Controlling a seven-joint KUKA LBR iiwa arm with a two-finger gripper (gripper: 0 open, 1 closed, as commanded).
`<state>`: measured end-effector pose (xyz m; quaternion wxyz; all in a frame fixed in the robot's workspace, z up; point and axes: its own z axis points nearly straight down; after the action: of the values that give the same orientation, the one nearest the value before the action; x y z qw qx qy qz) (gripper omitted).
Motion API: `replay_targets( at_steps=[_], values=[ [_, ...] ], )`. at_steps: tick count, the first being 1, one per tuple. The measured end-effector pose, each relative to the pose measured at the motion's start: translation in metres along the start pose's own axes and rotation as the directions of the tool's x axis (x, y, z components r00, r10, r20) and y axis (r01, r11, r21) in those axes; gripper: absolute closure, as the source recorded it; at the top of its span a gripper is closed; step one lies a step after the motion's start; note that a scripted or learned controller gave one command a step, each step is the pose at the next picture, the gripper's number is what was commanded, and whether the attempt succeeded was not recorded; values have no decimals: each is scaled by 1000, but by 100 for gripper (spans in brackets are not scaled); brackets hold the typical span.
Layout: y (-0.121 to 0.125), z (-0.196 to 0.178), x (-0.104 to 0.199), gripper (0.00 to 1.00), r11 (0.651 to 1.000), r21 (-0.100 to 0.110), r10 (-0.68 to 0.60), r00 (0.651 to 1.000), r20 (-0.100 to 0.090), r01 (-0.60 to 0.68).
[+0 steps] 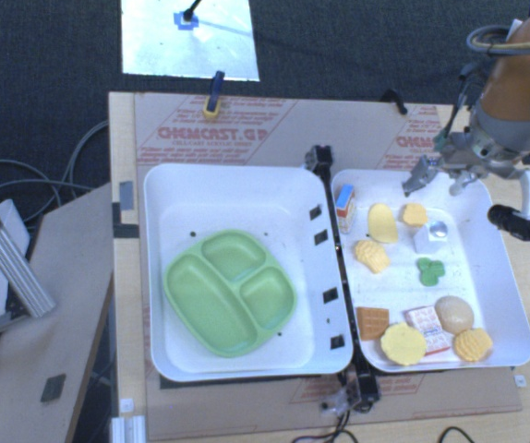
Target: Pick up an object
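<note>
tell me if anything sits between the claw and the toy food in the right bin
Nothing visible does. The claw hangs over the far end of the right bin, fingers apart, with open space below it. The nearest pieces, a yellow piece and a pale block, lie uncovered just in front.

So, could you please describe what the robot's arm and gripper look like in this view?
The arm is a rounded grey body with an orange band above the wrist. Below it sits a grey metal gripper with two slim, light-coloured fingers. Thin dark cables run down the wrist's side. A black cylindrical part juts out beside a white bracket.
</note>
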<state>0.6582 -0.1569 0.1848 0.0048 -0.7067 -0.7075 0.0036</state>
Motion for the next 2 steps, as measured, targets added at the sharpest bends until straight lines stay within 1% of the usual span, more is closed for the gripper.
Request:
replay_targets(
  at_steps=[1, 2],
  values=[
    [3, -9, 0, 0, 1000, -13, -2, 1000, 2, 2],
    [13, 39, 5, 0, 1000, -11, -6, 1000, 2, 6]
  ],
)
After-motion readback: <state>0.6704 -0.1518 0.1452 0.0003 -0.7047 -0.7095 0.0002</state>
